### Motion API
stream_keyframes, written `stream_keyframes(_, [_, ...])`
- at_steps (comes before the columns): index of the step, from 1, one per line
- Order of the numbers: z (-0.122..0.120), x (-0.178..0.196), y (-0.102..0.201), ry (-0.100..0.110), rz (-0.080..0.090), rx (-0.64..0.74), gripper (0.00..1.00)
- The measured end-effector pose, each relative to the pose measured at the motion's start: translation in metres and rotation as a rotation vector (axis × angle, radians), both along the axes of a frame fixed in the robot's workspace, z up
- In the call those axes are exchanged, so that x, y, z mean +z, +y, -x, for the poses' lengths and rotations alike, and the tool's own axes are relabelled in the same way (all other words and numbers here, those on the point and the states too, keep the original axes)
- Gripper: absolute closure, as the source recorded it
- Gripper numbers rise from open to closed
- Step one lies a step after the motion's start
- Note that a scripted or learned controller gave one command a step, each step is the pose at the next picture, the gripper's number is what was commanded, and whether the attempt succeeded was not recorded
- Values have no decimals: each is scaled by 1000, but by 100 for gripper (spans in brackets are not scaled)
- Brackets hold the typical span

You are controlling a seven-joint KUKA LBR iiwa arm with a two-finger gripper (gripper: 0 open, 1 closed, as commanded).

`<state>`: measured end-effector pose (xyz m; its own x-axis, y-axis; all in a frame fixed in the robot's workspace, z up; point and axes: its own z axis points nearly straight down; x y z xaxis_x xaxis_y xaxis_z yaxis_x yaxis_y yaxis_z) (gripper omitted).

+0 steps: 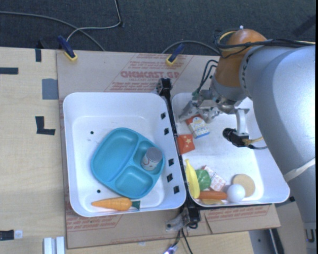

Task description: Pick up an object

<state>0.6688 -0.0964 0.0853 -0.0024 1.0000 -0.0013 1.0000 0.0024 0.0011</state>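
My gripper (pixel 200 109) hangs low over the far left part of the right bin (pixel 225 157), at the end of the grey arm with its orange band (pixel 238 41). Just below it in the view lies a small red, white and blue carton (pixel 198 126), touching or nearly touching the gripper's tip. A small red box (pixel 185 143) rests a little nearer, against the bin's left wall. Nothing is visibly lifted.
At the right bin's near end lie a banana (pixel 191 180), a green item (pixel 203 178), a white ball (pixel 235 193) and a tan disc (pixel 245 183). The left bin (pixel 70 142) holds a blue divided plate (pixel 119 165) with a grey can (pixel 152 158), plus a carrot (pixel 114 204).
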Motion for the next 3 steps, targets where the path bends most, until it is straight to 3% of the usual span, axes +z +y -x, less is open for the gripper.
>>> stream_keyframes(3, [0,0,0,0,0,-1,0])
